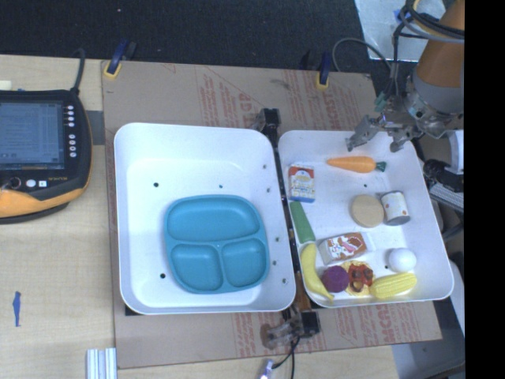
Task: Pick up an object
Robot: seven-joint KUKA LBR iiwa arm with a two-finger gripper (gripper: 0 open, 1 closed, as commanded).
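The right bin [426, 212] holds several toy foods: an orange carrot [352, 164], a small red carton [301, 182], a green cucumber [301, 221], a tan round cookie [367, 211], a small can [394, 208], a white egg [401, 259], a snack packet [342, 247], a banana [312, 273], a purple ball [334, 279] and a corn cob [392, 285]. My gripper [380, 134] hangs above the bin's far edge, just above and right of the carrot, open with nothing between its fingers.
The left bin [142, 164] holds a blue divided plate [216, 242]. A teach pendant [39, 152] lies at the far left of the bench. Clamps [271, 119] join the bins at the back and front.
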